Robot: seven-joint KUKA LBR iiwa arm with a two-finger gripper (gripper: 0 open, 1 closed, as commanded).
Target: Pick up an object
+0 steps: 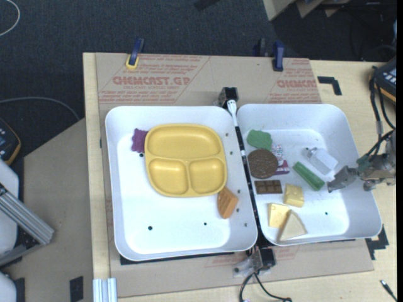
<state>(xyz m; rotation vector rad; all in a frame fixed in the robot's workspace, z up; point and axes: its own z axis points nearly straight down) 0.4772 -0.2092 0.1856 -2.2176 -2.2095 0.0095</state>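
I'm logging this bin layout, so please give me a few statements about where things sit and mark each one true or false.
1. The yellow divided tray lies in the left bin. True.
2. The round brown cookie lies in the left bin. False: it lies in the right bin, near the divider.
3. The end effector is over the right bin's right side. True.
4. A purple item sits at the tray's right edge. False: it is at the tray's upper left.
5. The green bar lies in the right bin. True.

Glossy yellow plastic tray (186, 159)
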